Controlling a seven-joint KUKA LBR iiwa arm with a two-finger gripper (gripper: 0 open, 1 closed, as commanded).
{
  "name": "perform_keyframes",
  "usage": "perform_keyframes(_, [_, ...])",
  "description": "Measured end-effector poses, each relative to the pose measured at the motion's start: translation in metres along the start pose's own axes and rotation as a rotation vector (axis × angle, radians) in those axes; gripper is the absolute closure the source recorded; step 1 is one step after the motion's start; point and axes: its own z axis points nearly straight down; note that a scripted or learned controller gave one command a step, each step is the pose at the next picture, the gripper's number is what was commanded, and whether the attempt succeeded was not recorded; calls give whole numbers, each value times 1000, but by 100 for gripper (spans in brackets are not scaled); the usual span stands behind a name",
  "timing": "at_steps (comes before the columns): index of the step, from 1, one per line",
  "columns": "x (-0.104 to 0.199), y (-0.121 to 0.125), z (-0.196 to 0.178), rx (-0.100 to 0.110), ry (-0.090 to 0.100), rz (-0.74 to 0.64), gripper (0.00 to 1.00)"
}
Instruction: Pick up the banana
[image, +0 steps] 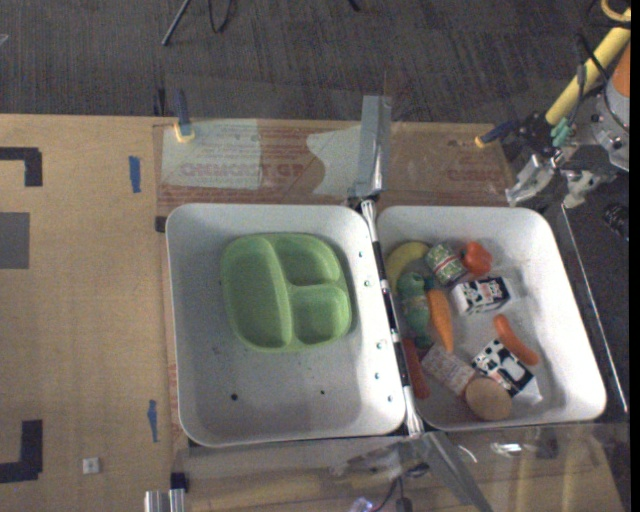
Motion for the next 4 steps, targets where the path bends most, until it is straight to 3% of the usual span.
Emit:
perform_keyframes(1, [-8,-50,165,-20,-3,-27,0])
perform_keyframes(2, [68,-106,176,-55,-14,-14,0])
perform_keyframes(3, [149,-124,100,0,0,295,0])
perform_keyframes(4, [92,-71,100,0,-1,276,0])
